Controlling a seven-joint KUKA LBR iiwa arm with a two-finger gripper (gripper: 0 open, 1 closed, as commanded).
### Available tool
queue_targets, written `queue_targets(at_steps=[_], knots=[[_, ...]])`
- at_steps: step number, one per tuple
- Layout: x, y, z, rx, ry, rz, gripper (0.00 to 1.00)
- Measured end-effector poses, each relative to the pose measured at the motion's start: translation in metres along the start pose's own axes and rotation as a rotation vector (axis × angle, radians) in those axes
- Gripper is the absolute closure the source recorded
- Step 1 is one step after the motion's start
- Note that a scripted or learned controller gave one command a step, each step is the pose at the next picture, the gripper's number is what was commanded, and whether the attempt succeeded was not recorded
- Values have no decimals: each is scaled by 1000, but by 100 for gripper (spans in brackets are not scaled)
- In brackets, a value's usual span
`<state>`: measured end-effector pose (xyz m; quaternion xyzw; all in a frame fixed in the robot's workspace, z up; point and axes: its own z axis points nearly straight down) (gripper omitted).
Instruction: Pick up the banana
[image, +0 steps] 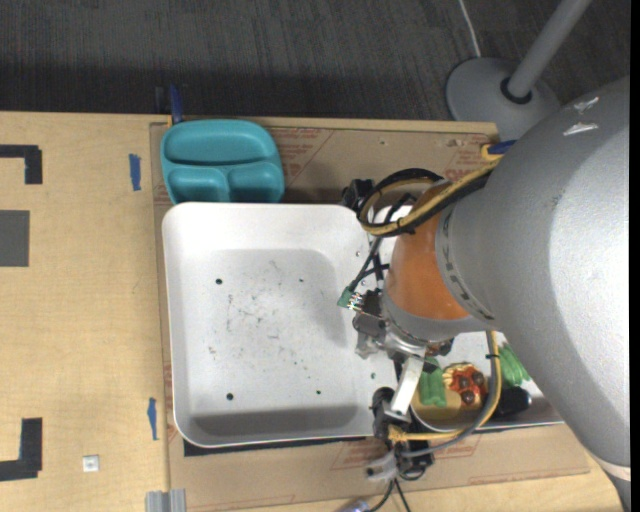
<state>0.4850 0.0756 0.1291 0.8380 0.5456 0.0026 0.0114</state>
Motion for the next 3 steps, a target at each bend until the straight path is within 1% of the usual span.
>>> queue_targets(at_steps=[3], knots=[[3, 0, 1, -1, -3, 18, 100]])
